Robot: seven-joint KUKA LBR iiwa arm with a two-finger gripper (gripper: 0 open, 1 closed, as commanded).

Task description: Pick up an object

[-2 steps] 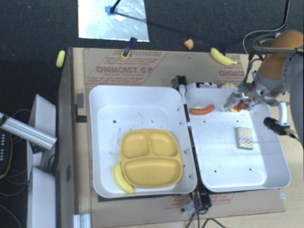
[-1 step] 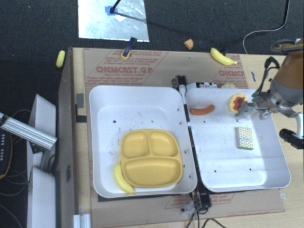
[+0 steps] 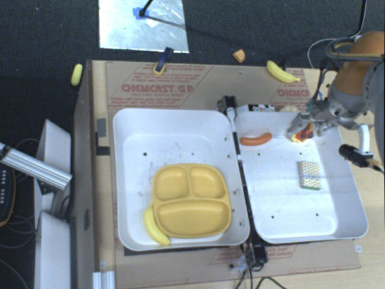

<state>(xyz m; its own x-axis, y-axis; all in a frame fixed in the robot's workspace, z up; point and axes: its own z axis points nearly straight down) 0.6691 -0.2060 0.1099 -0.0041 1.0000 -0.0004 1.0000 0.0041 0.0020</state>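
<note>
Two white bins side by side on the tabletop. In the left bin, toward 6 o'clock, a yellow divided plate with a banana touching its 8 o'clock edge. In the right bin, an orange sausage-like piece near 11 o'clock and a patterned sponge block close to centre. At 1 o'clock, end effector low over a small red-and-yellow object; finger spread impossible to tell, grasp unconfirmed. Beyond the bins, at 12 o'clock, a second banana lying on the tabletop.
</note>
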